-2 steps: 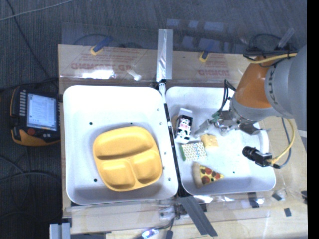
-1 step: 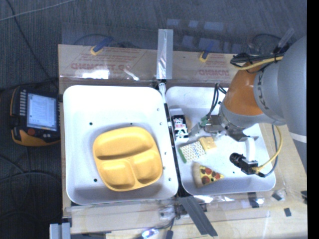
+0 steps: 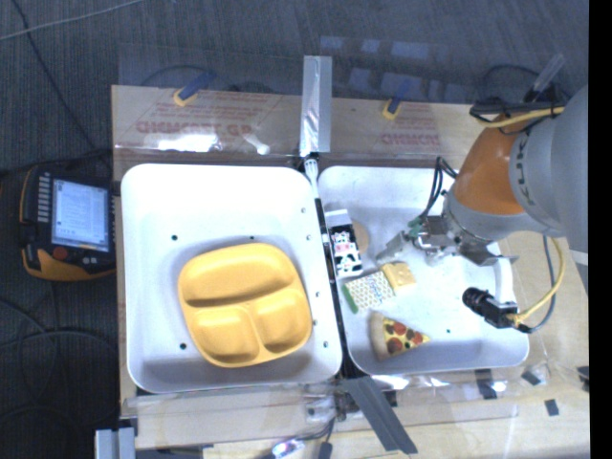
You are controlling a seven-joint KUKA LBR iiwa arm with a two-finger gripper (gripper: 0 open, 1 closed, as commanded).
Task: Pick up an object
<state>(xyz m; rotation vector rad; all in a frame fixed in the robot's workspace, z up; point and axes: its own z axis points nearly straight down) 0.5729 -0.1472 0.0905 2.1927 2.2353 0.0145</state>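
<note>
Two white bins are seen side by side on the worktop [image 3: 134,122]. The left bin [image 3: 153,208] carries a yellow divided tray [image 3: 246,302]. The right bin [image 3: 449,352] carries several small things: a black-and-white carton [image 3: 342,244] against its wall at 9 o'clock, a green-edged card [image 3: 366,289] and a pale cracker-like square [image 3: 399,275] near the middle, and a toy pizza slice [image 3: 399,335] toward 6 o'clock.

The tool [image 3: 421,239] is seen low over the right bin, at about 2 o'clock from the cracker-like square and just beside it. Whether the tool is open or closed cannot be told, because the wrist covers it. Nothing is seen to be held.

The nearest candidates are judged to be the cracker-like square and the green-edged card, but both lie flat and touch each other, so a clean grip may be hard. The toy pizza slice lies apart from the others and looks thicker; it is judged the easier choice. For a good grasp, the tool should be centred over one thing alone, brought down straight, and kept away from the bin wall. The lift should be made slowly, so that a slip can be noticed.
</note>
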